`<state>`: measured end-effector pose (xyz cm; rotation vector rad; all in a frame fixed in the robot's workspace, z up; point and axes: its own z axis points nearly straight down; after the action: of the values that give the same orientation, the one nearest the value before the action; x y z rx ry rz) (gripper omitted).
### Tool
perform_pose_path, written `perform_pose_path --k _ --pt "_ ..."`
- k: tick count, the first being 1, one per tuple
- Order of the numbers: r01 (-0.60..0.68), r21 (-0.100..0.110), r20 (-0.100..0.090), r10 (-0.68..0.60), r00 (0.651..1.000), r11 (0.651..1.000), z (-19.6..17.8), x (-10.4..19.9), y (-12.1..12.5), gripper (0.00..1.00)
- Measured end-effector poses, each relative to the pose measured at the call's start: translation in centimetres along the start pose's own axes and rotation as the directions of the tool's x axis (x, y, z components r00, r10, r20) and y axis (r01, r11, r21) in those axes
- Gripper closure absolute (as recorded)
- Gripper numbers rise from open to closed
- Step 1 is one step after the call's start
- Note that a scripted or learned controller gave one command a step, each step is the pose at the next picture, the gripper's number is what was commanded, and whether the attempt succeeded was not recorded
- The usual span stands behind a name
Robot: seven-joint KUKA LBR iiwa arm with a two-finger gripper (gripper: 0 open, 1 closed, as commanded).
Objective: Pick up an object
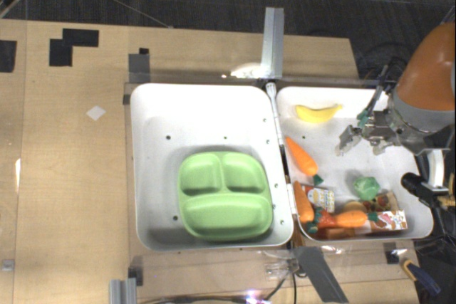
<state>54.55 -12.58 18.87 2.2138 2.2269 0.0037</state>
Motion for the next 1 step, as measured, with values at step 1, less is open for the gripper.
perform_pose_path --k 1 --pt "-0.106 0.000 0.001 0.106 0.994 0.994 5.32 -6.37 -5.83 0.00"
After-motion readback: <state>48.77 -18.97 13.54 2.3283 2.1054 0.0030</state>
